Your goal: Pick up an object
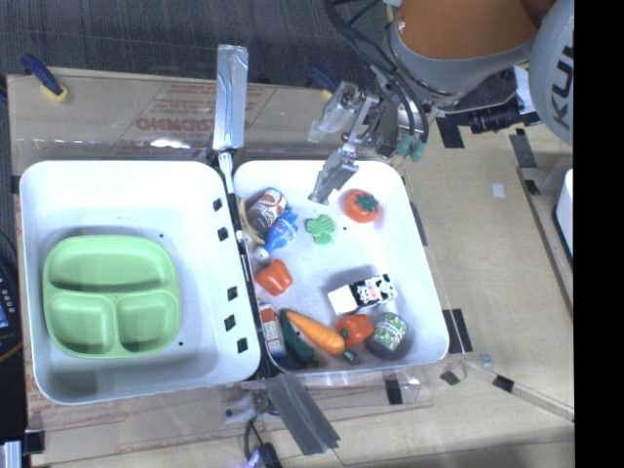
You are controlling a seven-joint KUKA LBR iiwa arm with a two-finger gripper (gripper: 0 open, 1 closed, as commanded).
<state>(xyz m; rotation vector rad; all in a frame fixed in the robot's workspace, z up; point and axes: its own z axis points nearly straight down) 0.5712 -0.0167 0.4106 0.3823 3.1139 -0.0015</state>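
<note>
Camera view blurs gripper (330,178) above right bin (421,261).

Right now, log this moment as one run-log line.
arm: over right bin back edge | gripper: open, holding nothing | nearest: green toy, tomato | left bin: green divided tray | pick: not done

Readable text in the scene
Faint red lettering, roughly "CHEMCAS", marks the clear sheet (166,115) behind the bins; large dark letters "KU" show on the white arm housing (558,52).
</note>
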